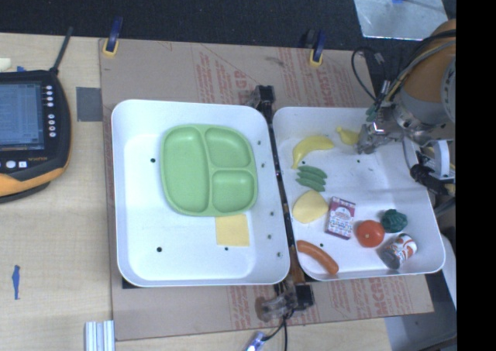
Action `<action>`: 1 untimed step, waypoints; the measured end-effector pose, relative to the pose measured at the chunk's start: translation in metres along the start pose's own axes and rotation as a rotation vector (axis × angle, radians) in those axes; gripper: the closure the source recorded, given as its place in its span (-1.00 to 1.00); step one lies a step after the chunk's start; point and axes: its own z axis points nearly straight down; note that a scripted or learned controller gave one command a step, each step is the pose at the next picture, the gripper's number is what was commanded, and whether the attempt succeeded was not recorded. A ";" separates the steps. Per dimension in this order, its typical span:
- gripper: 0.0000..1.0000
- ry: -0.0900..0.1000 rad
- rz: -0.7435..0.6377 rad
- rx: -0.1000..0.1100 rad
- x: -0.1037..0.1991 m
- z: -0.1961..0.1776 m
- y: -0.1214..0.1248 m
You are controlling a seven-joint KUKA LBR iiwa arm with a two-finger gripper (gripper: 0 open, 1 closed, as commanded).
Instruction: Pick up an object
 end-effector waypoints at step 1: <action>1.00 0.000 -0.003 0.000 0.000 -0.011 0.000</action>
